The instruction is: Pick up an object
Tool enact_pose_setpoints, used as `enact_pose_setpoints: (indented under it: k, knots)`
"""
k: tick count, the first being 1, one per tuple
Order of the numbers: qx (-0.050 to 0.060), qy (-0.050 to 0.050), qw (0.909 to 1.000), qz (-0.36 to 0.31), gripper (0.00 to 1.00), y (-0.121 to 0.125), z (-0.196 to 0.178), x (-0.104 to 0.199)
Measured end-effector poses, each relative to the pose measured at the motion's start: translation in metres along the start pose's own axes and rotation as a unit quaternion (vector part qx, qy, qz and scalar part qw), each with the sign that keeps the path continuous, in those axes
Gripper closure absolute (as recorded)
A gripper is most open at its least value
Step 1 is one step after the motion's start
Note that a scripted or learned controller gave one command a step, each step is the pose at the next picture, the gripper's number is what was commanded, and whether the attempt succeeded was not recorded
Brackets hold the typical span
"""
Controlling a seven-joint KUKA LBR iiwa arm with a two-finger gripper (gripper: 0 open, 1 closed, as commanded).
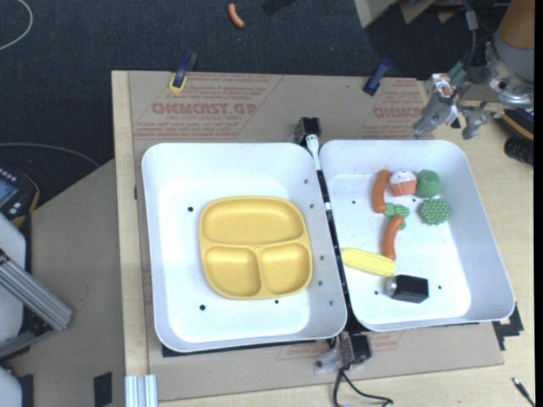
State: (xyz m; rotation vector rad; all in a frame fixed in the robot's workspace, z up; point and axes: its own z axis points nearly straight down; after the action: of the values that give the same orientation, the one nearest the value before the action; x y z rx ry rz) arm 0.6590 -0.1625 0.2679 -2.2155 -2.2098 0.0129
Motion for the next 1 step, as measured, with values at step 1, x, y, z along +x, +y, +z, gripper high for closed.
enact_pose_setpoints:
  k: [1]
  knots:
    - [-0.007,-0.001,1.0000,-0.001,0.00,0.0019,-0.0089,0.0005]
